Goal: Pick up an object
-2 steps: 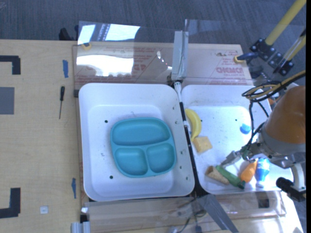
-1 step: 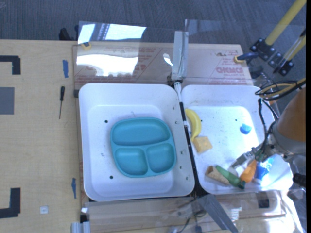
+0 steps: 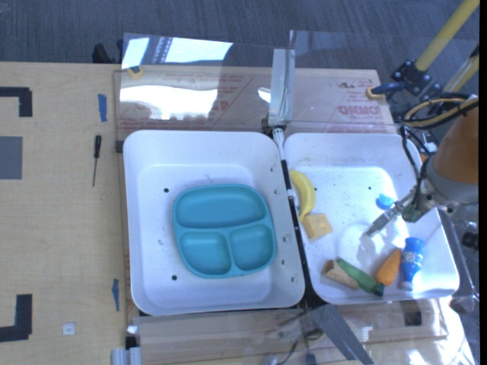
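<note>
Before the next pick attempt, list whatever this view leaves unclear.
- Claw: small and blurred over the right bin; open or shut cannot be told.
- Arm: cut off by the right edge of the camera view.
- Blue bottle: label too small to read.
- Small blue item: too small to identify, partly behind the claw.
- Green object: one end tucked under the orange carrot-like piece.

lay scattered in the right bin (image 3: 335, 158): a yellow banana (image 3: 305, 192) curved along the left wall, a tan block (image 3: 317, 226) just below it, a green stick (image 3: 361, 275) beside a beige wedge (image 3: 339, 274) near the front. stood further right, an orange carrot (image 3: 389, 268) touching a blue bottle (image 3: 412, 261).
</note>
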Available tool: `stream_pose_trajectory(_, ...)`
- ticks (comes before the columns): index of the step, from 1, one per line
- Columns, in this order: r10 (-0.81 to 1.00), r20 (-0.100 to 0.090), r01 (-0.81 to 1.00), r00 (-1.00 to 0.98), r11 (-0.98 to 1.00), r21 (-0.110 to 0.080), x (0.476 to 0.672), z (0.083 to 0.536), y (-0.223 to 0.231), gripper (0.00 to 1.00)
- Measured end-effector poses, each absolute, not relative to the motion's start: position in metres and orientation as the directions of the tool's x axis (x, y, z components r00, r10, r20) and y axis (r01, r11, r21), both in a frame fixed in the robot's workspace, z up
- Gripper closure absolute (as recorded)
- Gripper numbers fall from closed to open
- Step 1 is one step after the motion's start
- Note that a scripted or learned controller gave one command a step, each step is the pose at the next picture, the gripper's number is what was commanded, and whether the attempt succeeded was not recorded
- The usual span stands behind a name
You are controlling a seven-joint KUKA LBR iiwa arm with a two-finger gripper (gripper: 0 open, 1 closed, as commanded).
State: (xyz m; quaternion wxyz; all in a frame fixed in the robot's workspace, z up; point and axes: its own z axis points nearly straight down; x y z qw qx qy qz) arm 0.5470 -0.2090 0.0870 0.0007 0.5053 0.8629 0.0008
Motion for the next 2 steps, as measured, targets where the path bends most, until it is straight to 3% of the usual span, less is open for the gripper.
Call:
stream_pose_trajectory(1, 0.999, -0.002, 0.999, -0.034, 0.034, 0.006, 0.507, 0.087, -0.178, 0.00)
stream_pose_trajectory(2, 0.939, 0.005, 0.939, -0.345, 0.345, -0.005, 0.478, 0.094, -0.120, 0.00)
